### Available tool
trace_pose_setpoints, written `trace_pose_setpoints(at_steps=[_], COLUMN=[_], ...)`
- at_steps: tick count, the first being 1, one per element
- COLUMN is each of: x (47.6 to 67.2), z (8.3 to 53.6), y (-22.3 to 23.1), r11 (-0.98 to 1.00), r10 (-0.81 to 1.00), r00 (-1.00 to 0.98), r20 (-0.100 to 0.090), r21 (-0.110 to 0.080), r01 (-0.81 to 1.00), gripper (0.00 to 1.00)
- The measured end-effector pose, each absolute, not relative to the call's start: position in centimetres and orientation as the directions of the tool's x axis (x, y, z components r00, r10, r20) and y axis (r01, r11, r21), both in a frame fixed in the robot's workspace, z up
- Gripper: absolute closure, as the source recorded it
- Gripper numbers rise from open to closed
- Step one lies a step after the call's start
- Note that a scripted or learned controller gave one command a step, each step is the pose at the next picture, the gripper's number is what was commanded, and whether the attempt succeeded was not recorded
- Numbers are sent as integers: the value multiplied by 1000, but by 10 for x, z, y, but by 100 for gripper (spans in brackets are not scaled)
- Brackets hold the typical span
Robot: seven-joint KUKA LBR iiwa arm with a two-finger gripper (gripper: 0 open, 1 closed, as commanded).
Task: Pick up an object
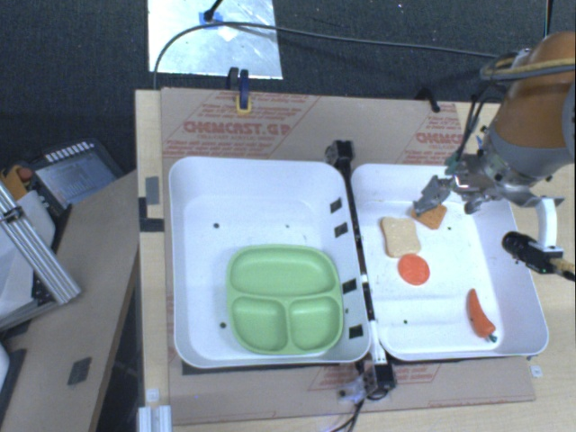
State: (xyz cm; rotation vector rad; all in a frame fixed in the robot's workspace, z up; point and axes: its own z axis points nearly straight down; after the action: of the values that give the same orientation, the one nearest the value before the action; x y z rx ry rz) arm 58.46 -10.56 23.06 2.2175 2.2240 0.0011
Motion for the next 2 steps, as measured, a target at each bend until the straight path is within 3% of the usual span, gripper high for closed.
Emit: trace_pose_setpoints(at_steps=[2], x=[594], z=[113], y=[-97], r11=[2], r10=[1000], r00=[-2], r20=[1], r21=[-4], r01=[1000], gripper=[0])
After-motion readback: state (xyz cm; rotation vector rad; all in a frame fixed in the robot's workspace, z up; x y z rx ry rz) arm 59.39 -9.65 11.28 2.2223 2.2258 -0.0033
